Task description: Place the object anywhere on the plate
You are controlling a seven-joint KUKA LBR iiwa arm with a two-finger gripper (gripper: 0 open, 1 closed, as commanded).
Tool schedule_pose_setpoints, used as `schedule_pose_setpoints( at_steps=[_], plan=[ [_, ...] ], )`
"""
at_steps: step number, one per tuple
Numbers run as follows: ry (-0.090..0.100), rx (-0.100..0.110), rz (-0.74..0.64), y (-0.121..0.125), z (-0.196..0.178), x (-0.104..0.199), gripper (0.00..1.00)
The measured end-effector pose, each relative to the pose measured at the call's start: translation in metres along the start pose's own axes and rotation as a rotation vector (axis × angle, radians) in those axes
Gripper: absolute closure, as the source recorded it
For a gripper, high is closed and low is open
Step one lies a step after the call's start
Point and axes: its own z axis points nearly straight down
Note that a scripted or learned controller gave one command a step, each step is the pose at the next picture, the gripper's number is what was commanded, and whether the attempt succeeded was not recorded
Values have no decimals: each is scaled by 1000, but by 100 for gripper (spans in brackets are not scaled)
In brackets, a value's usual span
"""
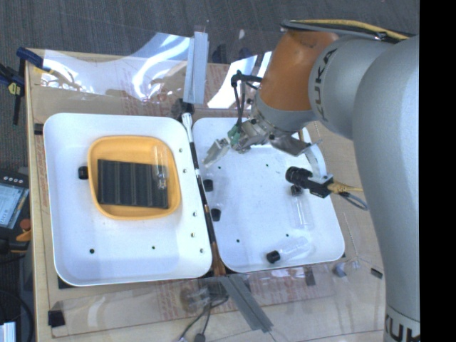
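One yellow plate [132,177], bearing one dark ridged object [133,184], is being seen left of the single gripper [226,145], whose grasp cannot be told.

Glossy yellow plastic plate [132,148] carries a dark ribbed matt object [132,184] inside a smooth white plastic bin [71,248].

A pale wooden desk [107,312] under crinkled clear plastic sheeting [142,73] fills most of the frame, with dark grey carpeted floor [107,9] across the top and bright glare on the plastic at upper centre.
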Motion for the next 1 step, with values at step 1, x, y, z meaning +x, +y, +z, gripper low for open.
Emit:
schedule_pose_setpoints(
  at_steps=[1],
  plan=[
    [-1,-1,-95,36,-6,64,0]
  ],
)
